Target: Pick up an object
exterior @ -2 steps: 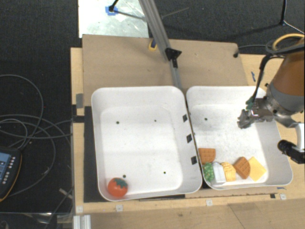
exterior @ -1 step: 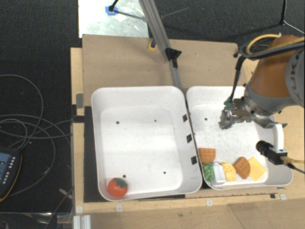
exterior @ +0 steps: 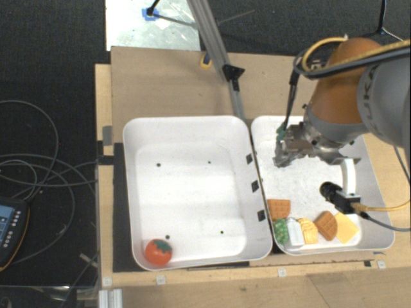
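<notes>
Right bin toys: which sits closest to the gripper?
The square orange waffle at the cluster's upper left, under the gripper. The others lie nearer the right bin's front wall.

1. Wooden bench (exterior: 167, 82), centre of view, bearing both bins.
2. Left white bin (exterior: 186, 122), at 7 o'clock from centre.
3. Right white bin (exterior: 302, 185), at 4 o'clock, touching the left one.
4. Grey tripod pole (exterior: 215, 37), slanting in from 12 o'clock.
5. Black cables (exterior: 38, 165), looped on dark floor at 9 o'clock.
6. Handheld pendant (exterior: 9, 226), at 8 o'clock, cut by the edge.
</notes>
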Robot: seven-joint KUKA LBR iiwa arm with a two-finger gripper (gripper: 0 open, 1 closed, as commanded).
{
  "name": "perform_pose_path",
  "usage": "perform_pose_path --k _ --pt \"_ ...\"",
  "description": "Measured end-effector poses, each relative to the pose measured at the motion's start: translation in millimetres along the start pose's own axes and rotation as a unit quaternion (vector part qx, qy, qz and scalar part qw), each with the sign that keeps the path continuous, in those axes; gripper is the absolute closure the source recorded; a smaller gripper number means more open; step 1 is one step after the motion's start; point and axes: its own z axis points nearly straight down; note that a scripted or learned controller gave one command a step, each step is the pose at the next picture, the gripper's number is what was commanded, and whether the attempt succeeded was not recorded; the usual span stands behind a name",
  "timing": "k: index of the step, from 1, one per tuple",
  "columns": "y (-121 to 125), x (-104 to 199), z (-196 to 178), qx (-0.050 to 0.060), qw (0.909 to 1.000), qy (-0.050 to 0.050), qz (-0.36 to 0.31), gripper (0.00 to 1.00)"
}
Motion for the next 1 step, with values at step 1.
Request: perform_pose_path --k 1 --pt "10.1 56.3 -3.4 0.0 1.0 0.0 0.0 1.0"
